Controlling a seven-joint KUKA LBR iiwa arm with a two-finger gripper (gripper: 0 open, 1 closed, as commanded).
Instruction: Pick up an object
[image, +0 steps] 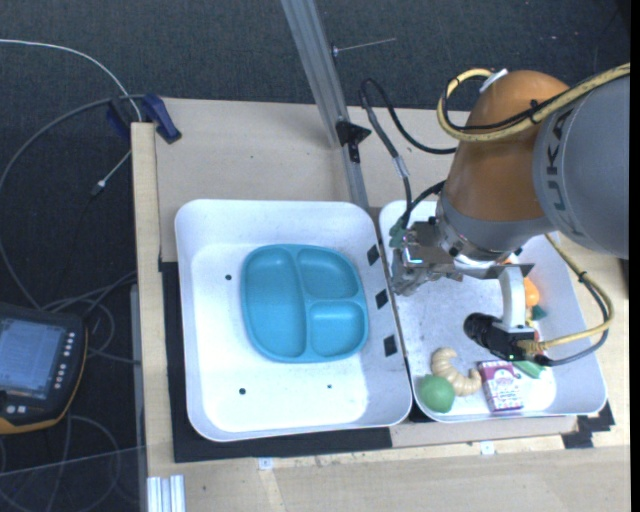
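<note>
Hovering low over the upper left of the right bin (590, 395), close by its left wall: gripper (412, 262), fingers too tangled with the wrist hardware to tell whether spread or pressed together; nothing visibly pinched. Nearest candidates all down-view and to the right of it, along the bin's lower edge: green ball (436, 392), touching a beige ridged piece (455, 372) curving up and right, then a pink box (502, 386) just beside, long side running up-down. Probably a short travel down-view toward the ball, then a descent. Left bin (200, 240) with its blue divided tray (303, 301) farther off
</note>
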